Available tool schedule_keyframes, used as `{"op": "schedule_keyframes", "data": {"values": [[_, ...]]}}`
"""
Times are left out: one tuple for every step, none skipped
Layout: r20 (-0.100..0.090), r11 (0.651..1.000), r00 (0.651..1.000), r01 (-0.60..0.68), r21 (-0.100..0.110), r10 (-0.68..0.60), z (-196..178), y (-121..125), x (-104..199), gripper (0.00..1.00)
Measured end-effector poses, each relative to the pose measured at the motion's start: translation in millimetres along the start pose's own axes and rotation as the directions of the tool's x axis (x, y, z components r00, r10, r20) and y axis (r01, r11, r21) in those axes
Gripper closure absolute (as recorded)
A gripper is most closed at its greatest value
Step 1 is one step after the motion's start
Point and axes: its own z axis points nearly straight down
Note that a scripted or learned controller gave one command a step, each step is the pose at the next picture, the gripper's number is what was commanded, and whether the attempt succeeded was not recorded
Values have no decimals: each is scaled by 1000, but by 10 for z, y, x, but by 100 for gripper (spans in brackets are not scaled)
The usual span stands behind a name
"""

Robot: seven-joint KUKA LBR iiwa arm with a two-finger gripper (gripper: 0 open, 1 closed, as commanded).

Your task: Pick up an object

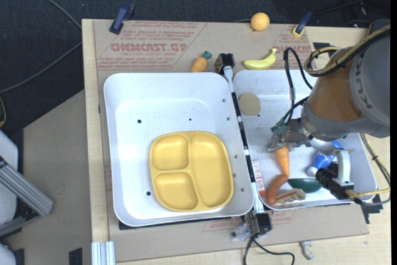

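Two shallow white bins sit side by side on the bench [155, 40]. The left bin [124, 102] carries one thing, a yellow plate [191, 169] with three compartments. It lies toward the bin's near edge, closer to the right wall than to the left.

The right bin [268, 85] carries several small things. One round tan disc [249, 103] lies flat in its far left corner. One orange carrot [283, 161] lies near the bin's middle, its length running from far to near. One orange-red piece [276, 186] lies slantwise by the near left corner, just beyond the carrot's near tip. One dark green piece [305, 184] lies along the near edge, just right of that. One blue piece [321, 161] lies toward the right wall, partly hidden by the robot.

The grey arm [372, 84] reaches in over the right bin's right wall. The gripper [282, 136] is down low at the carrot's far end, right at it or touching it. Whether its jaws are open or closed cannot be told, nor whether they have the carrot.

Outside the bins, the bench bears one yellow banana [260, 61] at the right bin's far edge. One small orange toy with a green top [200, 64] sits at the left bin's far edge. One orange ball [260, 22] rests at the bench's far edge. Two blue clamps grip that same edge, one near the far left corner [121, 18], the other just right of the ball [302, 24].
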Motion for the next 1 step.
{"op": "schedule_keyframes", "data": {"values": [[-3, 1000, 1000, 2, 1, -2, -910, 583, 744, 100]]}}
